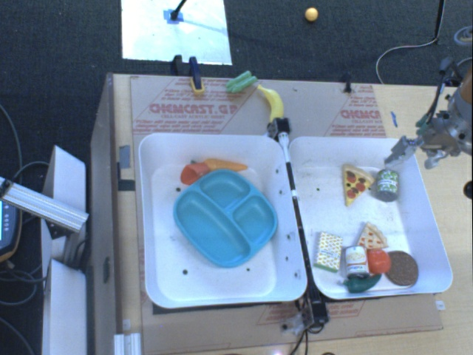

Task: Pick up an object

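Lying seemingly just beneath claw (397,154): can (386,185)

Bins (222,150) – smooth white plastic; divided plate (225,218) – glossy blue.

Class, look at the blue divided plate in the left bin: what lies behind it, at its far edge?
Behind the blue plate, an orange carrot-like piece and a red piece lie in the left bin. The plate's rim covers their near edges, so their full shapes stay hidden.
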Robot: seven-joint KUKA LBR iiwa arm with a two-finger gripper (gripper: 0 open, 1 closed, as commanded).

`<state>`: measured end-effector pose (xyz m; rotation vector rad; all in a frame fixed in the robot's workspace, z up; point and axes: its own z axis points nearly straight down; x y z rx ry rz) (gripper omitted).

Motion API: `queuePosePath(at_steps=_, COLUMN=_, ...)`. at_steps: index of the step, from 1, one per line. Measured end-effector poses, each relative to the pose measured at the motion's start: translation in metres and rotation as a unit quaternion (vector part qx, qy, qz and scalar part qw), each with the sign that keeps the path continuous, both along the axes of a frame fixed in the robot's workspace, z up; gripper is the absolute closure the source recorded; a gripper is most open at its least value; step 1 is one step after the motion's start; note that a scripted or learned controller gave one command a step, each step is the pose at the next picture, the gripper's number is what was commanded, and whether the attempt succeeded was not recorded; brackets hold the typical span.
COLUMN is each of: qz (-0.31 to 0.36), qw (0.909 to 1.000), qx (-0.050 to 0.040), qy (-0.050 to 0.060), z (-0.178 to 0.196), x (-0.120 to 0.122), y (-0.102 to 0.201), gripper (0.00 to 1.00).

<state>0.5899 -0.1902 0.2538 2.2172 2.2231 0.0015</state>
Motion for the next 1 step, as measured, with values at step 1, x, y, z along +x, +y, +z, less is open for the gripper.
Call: queuePosePath(at_steps=1, qz=0.001, qw=1.0, qx=0.0007, qy=0.001, z=-0.0957, x=0.0224, y=0.0363, gripper=0.0)
